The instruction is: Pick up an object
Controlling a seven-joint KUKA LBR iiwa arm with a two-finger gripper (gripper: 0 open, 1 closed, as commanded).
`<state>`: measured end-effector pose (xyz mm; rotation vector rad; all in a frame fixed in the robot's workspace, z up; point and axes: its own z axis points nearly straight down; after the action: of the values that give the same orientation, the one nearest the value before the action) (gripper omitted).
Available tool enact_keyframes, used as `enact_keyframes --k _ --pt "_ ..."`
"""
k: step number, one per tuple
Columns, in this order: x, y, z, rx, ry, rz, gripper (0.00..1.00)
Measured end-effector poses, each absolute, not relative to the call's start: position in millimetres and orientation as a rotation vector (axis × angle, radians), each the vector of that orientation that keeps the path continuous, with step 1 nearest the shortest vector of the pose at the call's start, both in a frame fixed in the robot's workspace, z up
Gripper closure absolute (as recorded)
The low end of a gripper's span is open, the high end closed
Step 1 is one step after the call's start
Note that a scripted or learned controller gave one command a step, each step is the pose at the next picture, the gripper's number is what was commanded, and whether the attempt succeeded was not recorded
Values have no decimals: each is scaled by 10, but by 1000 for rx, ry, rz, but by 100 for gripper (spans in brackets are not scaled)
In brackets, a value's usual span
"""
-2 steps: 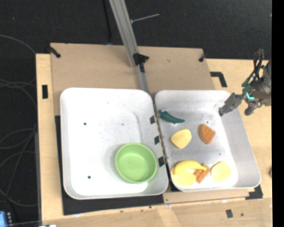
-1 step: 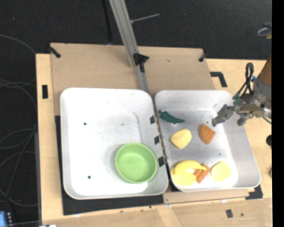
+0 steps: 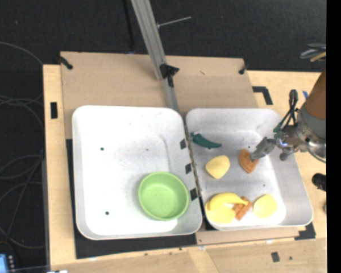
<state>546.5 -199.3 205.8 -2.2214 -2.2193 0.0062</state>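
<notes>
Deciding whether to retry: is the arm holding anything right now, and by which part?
Cannot be told. The gripper is right at the orange piece in the right bin, but a hold isn't visible.

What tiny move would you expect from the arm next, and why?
Probably a short drop straight down: the pincer hangs right beside the small orange piece in the right bin, the nearest thing to it. I can't tell whether it already touches it.

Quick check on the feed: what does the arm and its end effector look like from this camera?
The arm comes in at the right edge: a grey metallic wrist housing under an orange-brown band. Dark cables loop up beside it. The end effector is a slim grey finger assembly reaching out to the left from the wrist, with small teal and blue spots near its base. No lettering or markings are legible.
</notes>
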Motion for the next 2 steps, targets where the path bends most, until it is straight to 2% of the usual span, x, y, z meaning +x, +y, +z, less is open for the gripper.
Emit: enact_keyframes --k 1,2 --pt "5505 -2053 1612 -2222 -2220 6 0" --pt "5526 -2057 1751 -2229 -2221 -4 100"
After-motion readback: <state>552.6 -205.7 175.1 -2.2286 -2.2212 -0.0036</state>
